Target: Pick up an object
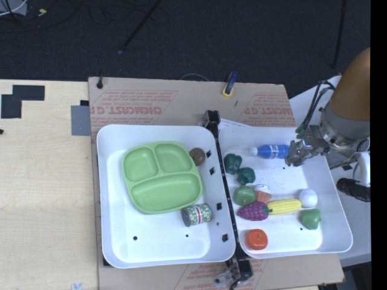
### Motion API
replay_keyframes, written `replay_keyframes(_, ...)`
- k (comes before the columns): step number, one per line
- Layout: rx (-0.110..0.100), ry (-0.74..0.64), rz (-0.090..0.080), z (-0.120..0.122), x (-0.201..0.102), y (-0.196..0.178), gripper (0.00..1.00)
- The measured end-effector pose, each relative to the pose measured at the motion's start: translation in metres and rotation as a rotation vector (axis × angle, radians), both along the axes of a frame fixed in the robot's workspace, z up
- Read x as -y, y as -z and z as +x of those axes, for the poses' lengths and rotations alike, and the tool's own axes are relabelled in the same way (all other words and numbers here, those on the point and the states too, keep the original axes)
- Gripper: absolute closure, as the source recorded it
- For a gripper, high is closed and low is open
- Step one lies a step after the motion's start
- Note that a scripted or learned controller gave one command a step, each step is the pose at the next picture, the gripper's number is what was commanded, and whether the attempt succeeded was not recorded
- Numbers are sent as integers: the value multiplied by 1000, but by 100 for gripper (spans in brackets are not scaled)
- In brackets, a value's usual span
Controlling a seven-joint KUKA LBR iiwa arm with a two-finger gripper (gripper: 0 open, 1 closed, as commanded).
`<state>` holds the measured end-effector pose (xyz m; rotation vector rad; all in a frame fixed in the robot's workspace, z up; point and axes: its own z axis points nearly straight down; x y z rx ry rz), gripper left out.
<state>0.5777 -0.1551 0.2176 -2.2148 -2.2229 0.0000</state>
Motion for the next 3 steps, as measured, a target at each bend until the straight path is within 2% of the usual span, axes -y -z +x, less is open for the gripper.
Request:
replay_keyframes(1, 2, -1, 1, 7, -58, -12, 100)
replay_keyframes(2, 2, -1, 0, 29, -107, -17, 100)
replay_keyframes(3, -1, 4, -2, 31, -110, -4, 100)
